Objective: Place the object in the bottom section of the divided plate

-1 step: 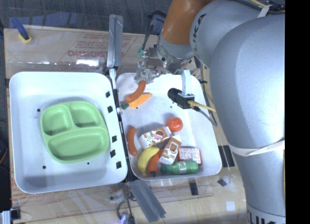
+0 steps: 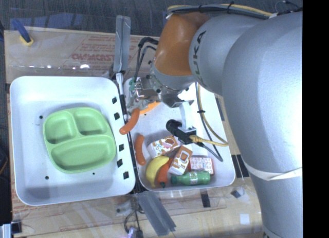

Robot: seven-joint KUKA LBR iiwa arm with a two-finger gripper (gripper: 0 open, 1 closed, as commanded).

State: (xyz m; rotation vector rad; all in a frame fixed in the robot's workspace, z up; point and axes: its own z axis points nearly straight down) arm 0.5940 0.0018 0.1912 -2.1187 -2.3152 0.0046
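- We found the gripper (image 2: 138, 94) at the upper left corner of the right bin (image 2: 226, 178), close to the divider between the two bins, with the arm's orange band (image 2: 175, 44) and grey body looming over it.
- We could not tell how the claw was set, nor whether it truly had hold of anything; the wrist hardware blocked our sight of it.
- An orange carrot-like piece (image 2: 134, 117) lay slantwise just below and touching the claw region, its lower tip reaching over the divider. We judged this the likely object of the task, but whether it was clamped or merely lying against the rim we could not say.
- The green divided plate (image 2: 78, 138) sat in the left bin (image 2: 25, 185), well apart to the left of the claw, its large bottom section (image 2: 82, 154) bare.
- The main risk, as we judged it: if the grip was shallow or on one end, the long piece could swing or slip on the way across and fall onto the divider or bin floor.
- A second risk: its trailing tip could catch on the raised rim between the bins.
- A third: release too early would land it in an upper section rather than the bottom one.
- The other items, a sausage (image 2: 139, 149), banana (image 2: 156, 167), cartons (image 2: 180, 161) and green bottle (image 2: 191, 179), lay clustered lower in the right bin, apart from the claw.
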